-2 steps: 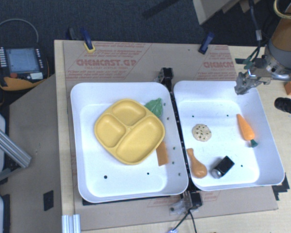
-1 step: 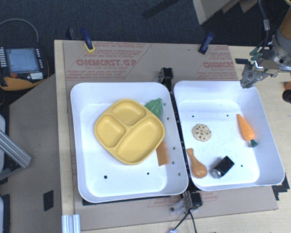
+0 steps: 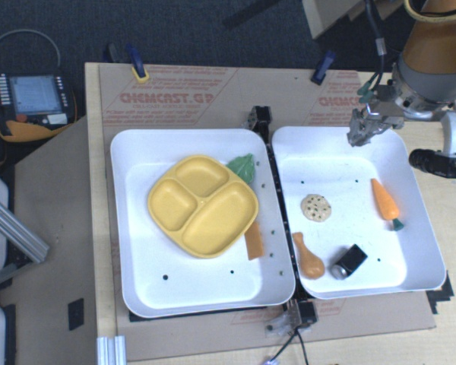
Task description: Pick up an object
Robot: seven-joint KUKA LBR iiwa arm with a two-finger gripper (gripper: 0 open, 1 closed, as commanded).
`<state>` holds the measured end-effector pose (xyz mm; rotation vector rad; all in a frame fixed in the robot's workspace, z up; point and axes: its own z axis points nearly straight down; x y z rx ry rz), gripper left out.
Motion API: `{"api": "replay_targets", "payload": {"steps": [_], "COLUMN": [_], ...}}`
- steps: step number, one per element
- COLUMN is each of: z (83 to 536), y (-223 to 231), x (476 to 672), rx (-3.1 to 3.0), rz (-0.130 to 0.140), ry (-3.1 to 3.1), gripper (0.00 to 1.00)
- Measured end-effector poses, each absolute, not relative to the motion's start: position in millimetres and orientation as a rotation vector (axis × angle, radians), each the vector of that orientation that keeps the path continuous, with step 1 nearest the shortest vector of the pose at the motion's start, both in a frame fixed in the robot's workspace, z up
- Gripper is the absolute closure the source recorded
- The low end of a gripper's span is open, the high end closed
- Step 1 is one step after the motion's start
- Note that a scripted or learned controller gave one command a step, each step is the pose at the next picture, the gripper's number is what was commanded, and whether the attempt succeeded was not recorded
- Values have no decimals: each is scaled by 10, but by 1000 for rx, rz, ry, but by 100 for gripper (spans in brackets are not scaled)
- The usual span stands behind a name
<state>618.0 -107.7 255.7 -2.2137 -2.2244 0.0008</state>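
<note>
Black block [image 3: 349, 261]: lower right of the frame, in the right bin [image 3: 418, 276], tilted; looks stiff and light, with flat sides that would suit a pinch.
Drumstick [image 3: 308, 256]: just left of the block, orange-tan toy; bulbous end low, thin shank pointing up; probably hard plastic and slippery, best taken across the shank.
Orange slab [image 3: 253, 242]: lower middle, in the left bin [image 3: 137, 280], tucked against the plate's edge.
Plate [image 3: 203, 204]: yellow, three compartments, centre left; wide and shallow, awkward for two fingers.
Cookie [image 3: 315, 207]: middle of the right bin, flat and round; low profile, likely hard to get under.
Carrot [image 3: 384, 201]: right side of the right bin, well apart from the cookie; tapered, green tip low; judged light and rigid, grip across the thick upper part.
Green leaf [image 3: 243, 167]: touching the plate's upper right rim.
Gripper [image 3: 362, 130]: upper right of the frame, over the right bin's top edge, pinching nothing; whether its tips are spread or pressed together cannot be told.
</note>
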Motion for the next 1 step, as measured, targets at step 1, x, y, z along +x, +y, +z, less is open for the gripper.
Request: {"api": "replay_targets", "payload": {"steps": [1], "z": [2420], "y": [-535], "x": [6038], "rx": [-2212], "rz": [1], "ry": [-2225], "gripper": [100]}}
